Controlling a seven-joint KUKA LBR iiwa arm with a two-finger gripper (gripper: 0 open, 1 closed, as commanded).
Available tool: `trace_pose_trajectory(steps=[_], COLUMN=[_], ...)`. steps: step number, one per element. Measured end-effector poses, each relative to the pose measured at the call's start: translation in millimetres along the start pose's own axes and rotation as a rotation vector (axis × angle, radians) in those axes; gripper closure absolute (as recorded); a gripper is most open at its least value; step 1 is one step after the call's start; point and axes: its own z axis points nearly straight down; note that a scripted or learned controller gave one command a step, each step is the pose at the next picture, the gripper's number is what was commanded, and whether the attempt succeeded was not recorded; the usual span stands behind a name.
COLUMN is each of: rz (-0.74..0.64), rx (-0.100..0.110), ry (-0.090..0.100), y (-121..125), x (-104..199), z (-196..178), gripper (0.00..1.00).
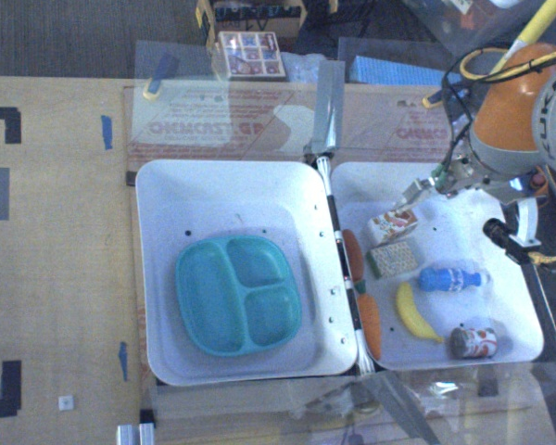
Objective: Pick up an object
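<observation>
- jaws (424, 189) over the right bin's (528, 355) far edge; cannot tell their gap, nothing visibly held.
- one each: banana (411, 313), blue bottle (450, 279), can (473, 342), carrot (370, 325), teal tray (239, 294).

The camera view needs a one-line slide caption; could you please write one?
Arm's tool over the right bin, near a banana, blue bottle and can; teal tray in left bin.

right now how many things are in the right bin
7, perhaps more under the arm: carton, sponge, bottle, banana, can, sausage and carrot by the left wall.
</observation>
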Motion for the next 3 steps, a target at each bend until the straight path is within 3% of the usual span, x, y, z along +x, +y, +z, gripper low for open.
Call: trace_pose_trajectory(steps=[1, 2, 3], rz=[-0.185, -0.141, -0.159], rx=[-0.001, 0.004, -0.002], ry=[0.01, 0.006, 0.007], y=[-20, -30, -36], x=[19, 58, 64], z=[13, 11, 11], gripper=[0.0, 0.0, 0.0])
